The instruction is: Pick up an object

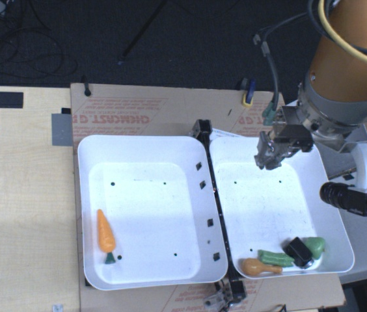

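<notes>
The gripper (271, 158) hangs over the right bin (339, 207) at about 12 o'clock of that bin, close to its far rim, with the grey arm (339, 51) and its orange band reaching in from 2 o'clock of the view. Whether the gripper is spread or closed cannot be told from this angle, and nothing is seen held in it. The bin floor directly beneath it is bare white. The things available for picking lie well apart from the gripper. In the right bin, four items are crowded at about 5 o'clock against the near rim: a black block (299, 251), tilted, resting on or against a dark green pod-shaped piece (273, 258); a lighter green rounded piece (316, 244) just beside the block at its 3 o'clock; and a tan-orange pear-shaped piece (259, 267) touching the near wall at 7 o'clock of the block. In the left bin (138, 149), a single orange carrot (105, 231) lies at about 8 o'clock near the left wall, its length running from 12 to 6 o'clock, green top toward 6 o'clock. Both bins sit side by side on a sheet of cardboard (144, 112), with a black divider strip (213, 200) where they meet. A blue and yellow clip (248, 93) stands on the cardboard's far edge at about 11 o'clock of the gripper.
</notes>
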You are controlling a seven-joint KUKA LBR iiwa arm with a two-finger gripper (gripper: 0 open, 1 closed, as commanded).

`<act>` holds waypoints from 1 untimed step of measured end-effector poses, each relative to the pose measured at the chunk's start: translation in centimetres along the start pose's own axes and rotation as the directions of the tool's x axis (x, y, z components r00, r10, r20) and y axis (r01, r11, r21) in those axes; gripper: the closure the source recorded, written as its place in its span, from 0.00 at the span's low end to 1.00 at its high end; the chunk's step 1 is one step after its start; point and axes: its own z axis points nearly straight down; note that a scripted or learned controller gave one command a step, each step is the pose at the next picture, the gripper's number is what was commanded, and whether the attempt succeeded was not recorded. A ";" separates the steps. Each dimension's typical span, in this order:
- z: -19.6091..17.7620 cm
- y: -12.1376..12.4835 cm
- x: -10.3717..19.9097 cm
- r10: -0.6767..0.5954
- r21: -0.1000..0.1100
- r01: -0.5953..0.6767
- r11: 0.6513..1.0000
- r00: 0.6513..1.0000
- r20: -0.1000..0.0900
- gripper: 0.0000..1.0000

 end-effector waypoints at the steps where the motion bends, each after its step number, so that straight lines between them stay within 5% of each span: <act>1: -12.1 6.1 4.7 -0.008 -0.027 0.008 1.000 1.000 -0.003 1.00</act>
